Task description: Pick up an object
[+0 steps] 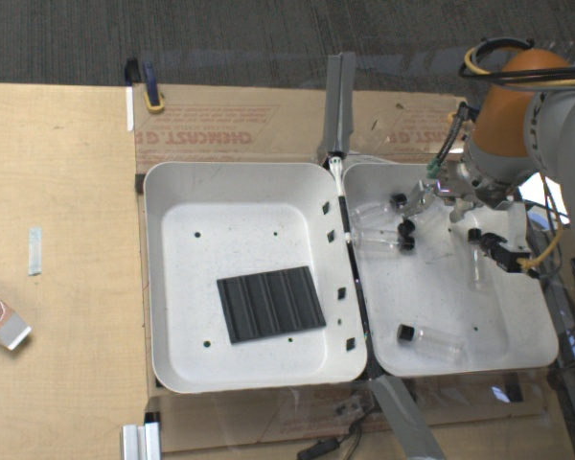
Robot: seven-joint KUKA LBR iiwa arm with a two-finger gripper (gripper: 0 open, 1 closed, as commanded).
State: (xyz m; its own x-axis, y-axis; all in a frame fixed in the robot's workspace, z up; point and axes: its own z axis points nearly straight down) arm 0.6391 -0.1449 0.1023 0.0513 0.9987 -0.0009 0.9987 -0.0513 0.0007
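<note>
A black ribbed rectangular pad [270,304] lies flat in the left bin [172,257]. The right bin [517,333] holds clear vials with black caps: one by the far wall [400,202], one beside the divider [403,240] and one near the front wall [406,333]. A thin clear tube [475,272] lies further right. My gripper [443,199] hangs low over the far part of the right bin, just right of the far vial, below the orange band [514,103]. Nothing shows between its tips.
A metal post [338,103] rises behind the seam between the bins. Cables [527,257] trail from the wrist over the right bin's right side. On the bench at left lie a small grey strip [34,251] and a red and white packet [0,320].
</note>
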